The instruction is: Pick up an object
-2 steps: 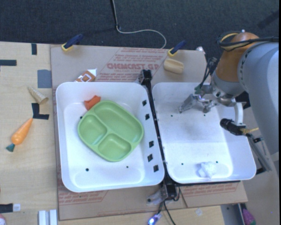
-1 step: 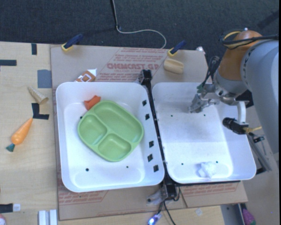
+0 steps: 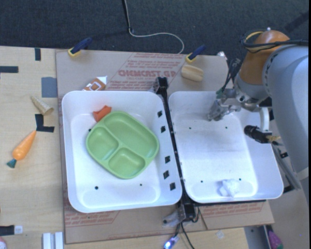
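The claw (image 3: 217,113) hangs low over the right bin (image 3: 259,185), near that bin's 12 o'clock rim, with the grey arm (image 3: 290,87) reaching in from 3 o'clock; whether it is apart or together I cannot tell, since it is small and seen from above, and nothing shows in it. The nearest candidate for picking is the crumpled white object (image 3: 229,188), which lies at about 6 o'clock in the same bin, well apart from the claw and hard to make out against the white floor. In the left bin (image 3: 72,154) a green divided plate (image 3: 123,144) lies tilted, with a small orange piece (image 3: 101,112) touching its 11 o'clock edge. Out on the desk (image 3: 20,87), an orange carrot toy (image 3: 23,147) lies at 9 o'clock and a tan block (image 3: 192,72) sits beyond the bins at 12 o'clock. By my reading, this is the approach step, with no grasp made. The next move calls for travelling toward 6 o'clock to stand over the white object, then descending squarely; a soft, low, pale thing like that may slip out of a shallow pinch.
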